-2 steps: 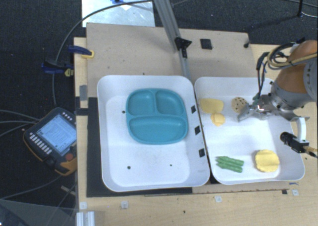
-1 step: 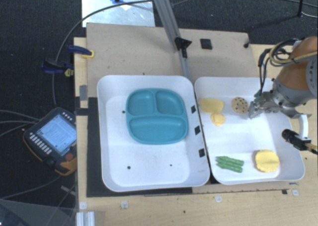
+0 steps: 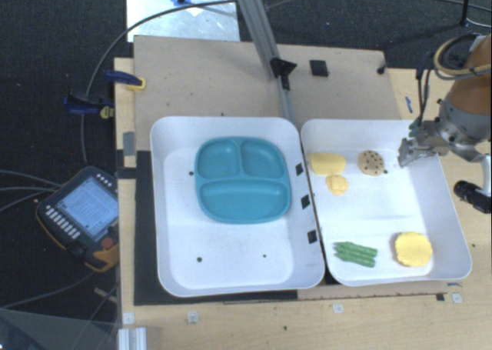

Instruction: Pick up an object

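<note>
Closest to you, along the near edge of the right bin [image 3: 453, 260], lie a bunch of green beans [image 3: 355, 253] and, just to their right, a round yellow piece [image 3: 413, 249]. Further back in the same bin you have a yellow lump [image 3: 327, 162] with a smaller yellow bit [image 3: 337, 183] just in front of it, and a cookie [image 3: 372, 162] to their right. The left bin [image 3: 173, 264] carries a blue divided plate [image 3: 242, 180], with nothing resting on it.

The gripper [image 3: 415, 148] sits over the far right part of the right bin, just to the right of the cookie and apart from it. Nothing shows between its fingers, and at this size you cannot tell whether it is spread or closed.

By my reading you are at the approach step: no object has been lifted yet. The cookie looks like the nearest candidate. The next move would call for shifting the gripper left until it is centred over the cookie, then descending with the fingers straddling it. It is flat and low, so a shallow or off-centre grasp could easily slip.
</note>
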`<control>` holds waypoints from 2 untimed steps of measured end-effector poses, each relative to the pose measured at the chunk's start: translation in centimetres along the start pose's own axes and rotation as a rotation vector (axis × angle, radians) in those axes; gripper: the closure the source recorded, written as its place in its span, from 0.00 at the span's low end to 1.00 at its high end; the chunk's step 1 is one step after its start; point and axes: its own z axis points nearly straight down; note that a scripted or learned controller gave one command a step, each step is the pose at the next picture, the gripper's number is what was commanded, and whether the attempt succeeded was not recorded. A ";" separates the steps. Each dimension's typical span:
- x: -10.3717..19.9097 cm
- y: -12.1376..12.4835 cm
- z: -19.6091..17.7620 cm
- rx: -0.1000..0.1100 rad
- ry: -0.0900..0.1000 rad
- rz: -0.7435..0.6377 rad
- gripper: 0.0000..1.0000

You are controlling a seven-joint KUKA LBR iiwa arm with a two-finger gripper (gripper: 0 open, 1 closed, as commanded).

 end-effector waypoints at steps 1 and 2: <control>0.4 -0.2 -4.6 0.001 0.001 -0.002 1.00; 0.4 0.2 -9.0 0.001 0.001 -0.002 1.00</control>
